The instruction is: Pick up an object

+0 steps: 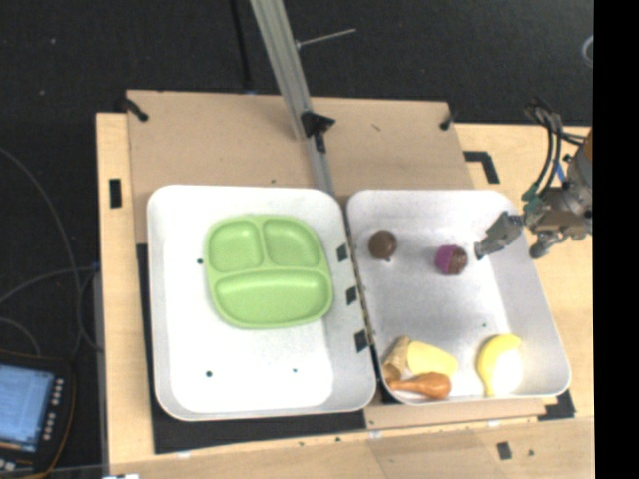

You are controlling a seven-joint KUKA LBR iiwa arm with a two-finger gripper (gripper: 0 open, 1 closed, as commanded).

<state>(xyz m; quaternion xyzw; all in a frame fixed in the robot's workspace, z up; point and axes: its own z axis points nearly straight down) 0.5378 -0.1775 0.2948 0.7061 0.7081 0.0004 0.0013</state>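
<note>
Camera view from above gives me the tan bench (270,143) first, with the two shallow white bins side by side on it. I see the left bin (180,367) carrying a green divided plate (269,271), three compartments, lying flat toward the bin's upper half. A metal pole (285,58) slants down from the top of the view and ends at the seam between the bins. The right bin (429,213) holds all the loose pieces. From where I sit, the gripper (511,236) hangs over that bin's upper right corner, its two fingers spread apart with nothing between them; one finger (496,236) angles down and left toward the bin floor. Nearest to it is a small purple ball-like object (451,259), lying just to the left of that lower fingertip and slightly below it, close but apart from it. Farther left, near the bin's left wall, sits a brown round object (382,244). Along the bin's near edge, well below the gripper, I make out a yellow lemon-like object (500,360) at the right corner and, to its left, a yellow wedge-shaped piece (427,357) with an orange carrot-like piece (427,385) touching it on the near side.
</note>
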